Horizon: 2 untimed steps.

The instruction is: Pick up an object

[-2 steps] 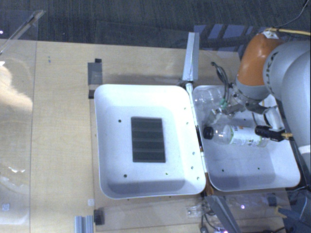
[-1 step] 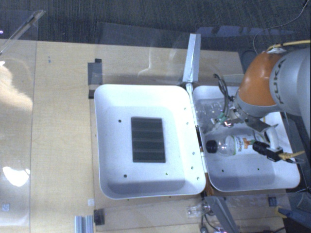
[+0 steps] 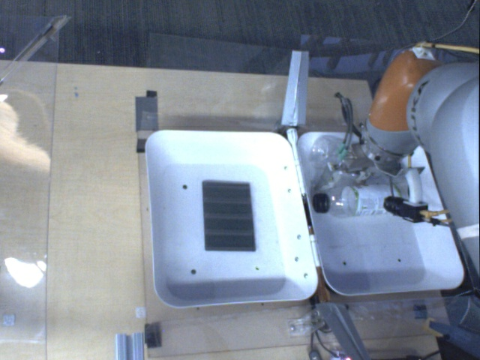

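Note:
A clear plastic bottle [image 3: 358,202] with a black cap [image 3: 321,202] lies on its side in the right bin [image 3: 390,265], cap pointing left. My gripper [image 3: 346,165] is down in the far part of that bin, just above the bottle and close to it. In the bin's far left corner, left of the gripper, sits a small clear object [image 3: 319,152]. A dark grey ribbed rectangular block [image 3: 229,215] lies flat in the middle of the left bin [image 3: 169,201].
The arm, with its orange band [image 3: 394,88], covers the right bin's far right corner. A grey metal post [image 3: 295,88] stands behind the gap between the bins. The near half of the right bin's floor is bare white.

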Motion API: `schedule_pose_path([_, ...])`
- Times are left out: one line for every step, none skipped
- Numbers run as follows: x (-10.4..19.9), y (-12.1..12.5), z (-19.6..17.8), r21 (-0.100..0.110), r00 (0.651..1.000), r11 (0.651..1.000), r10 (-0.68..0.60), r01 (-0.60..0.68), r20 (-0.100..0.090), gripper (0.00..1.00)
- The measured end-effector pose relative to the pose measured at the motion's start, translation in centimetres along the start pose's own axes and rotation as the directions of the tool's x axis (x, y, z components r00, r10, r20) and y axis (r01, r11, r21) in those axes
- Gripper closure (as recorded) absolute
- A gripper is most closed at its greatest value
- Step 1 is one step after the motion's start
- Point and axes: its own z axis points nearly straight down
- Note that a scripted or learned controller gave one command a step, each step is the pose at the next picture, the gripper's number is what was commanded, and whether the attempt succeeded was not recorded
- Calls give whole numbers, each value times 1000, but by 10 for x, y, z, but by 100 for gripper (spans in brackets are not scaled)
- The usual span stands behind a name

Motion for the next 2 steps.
schedule_pose_path([-6,-42,-3,-99,996,992,-69,75,54,0])
schedule_pose_path([-8,-73,-49,-99,996,992,-73,78,55,0])
